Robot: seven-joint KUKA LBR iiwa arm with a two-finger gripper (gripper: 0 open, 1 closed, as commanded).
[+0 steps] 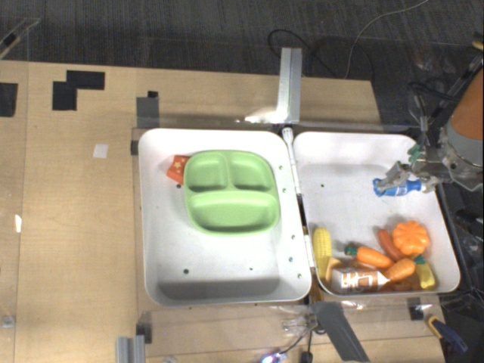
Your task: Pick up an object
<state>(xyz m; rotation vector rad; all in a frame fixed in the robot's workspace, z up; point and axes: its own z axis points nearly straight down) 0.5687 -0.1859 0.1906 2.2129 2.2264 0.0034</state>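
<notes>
Reaching in from three o'clock over the right bin (333,153), hung low at that bin's two-o'clock corner, wrist bent toward nine o'clock. Gripper (402,178) was set right at a small blue object (392,187) — touching or nearly so, though could not tell whether fingers were spread or closed, nor whether the blue thing sat between them or merely beside them. Looked like the approach or the closing stage of a pick, judged from how close the two stood.

Crowded into the right bin's six-o'clock edge: a corn cob (322,246), a carrot (372,257), a small orange pumpkin (411,237), a brown bottle (361,280) lying flat — probably heaped there by the bin's tilt or by chance, which left the blue object well apart and alone at two o'clock, an easier target with room around it.

Lay in the left bin (162,225): a green divided tray (231,191), upper centre, with a red packet (177,169) tucked just under its ten-o'clock corner.
</notes>
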